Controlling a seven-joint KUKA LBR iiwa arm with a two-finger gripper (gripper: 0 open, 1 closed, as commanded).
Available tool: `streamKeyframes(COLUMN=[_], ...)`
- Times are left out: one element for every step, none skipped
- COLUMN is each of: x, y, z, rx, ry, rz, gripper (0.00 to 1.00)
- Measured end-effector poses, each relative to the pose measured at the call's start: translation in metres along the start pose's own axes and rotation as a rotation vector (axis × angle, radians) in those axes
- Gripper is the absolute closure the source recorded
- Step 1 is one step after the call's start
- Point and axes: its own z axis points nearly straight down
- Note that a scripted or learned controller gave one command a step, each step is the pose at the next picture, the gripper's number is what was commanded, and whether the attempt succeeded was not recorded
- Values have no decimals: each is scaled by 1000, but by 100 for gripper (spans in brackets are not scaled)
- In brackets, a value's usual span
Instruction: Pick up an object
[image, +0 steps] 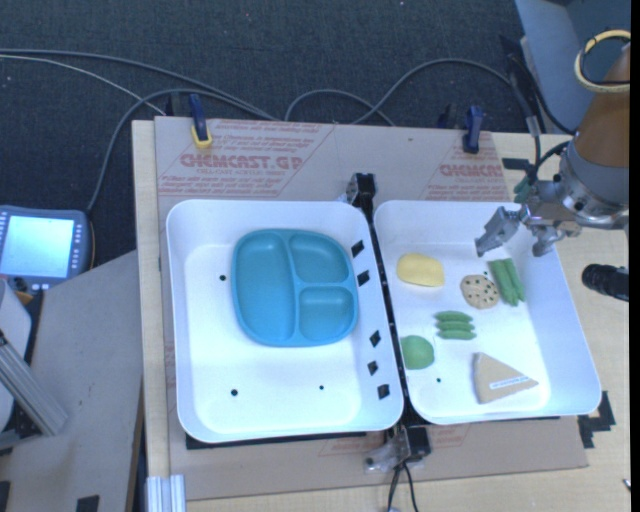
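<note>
The gripper (522, 235) hangs over the far right part of the right bin (570, 330), its two grey fingers (495, 232) spread apart with nothing between them. Whether the tips touch the bin floor or hover above it is hard to judge from this slant.

Just below the gripper lies a green bean-like piece (506, 280), long and ribbed, angled slightly away from it. Touching that piece on its left is a round tan cookie (480, 291) dotted with dark chips. Further left of the gripper sits a pale yellow rounded lump (421, 270), smooth and a little flattened. Nearer the camera from the gripper, a small green pea pod (455, 325) lies crosswise, with a light green rounded object (417, 351) beside the bin's left wall, and a tan wedge (501, 379) with a white label near the front edge.

Well to the left of the gripper, in the left bin (200, 380), a blue divided plate (295, 287) with three compartments rests flat.
</note>
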Motion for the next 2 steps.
streamKeyframes(x=[0, -5], y=[2, 2], z=[-6, 38], rx=[-12, -7], ry=[-2, -1], rz=[-2, -1], gripper=[0, 0])
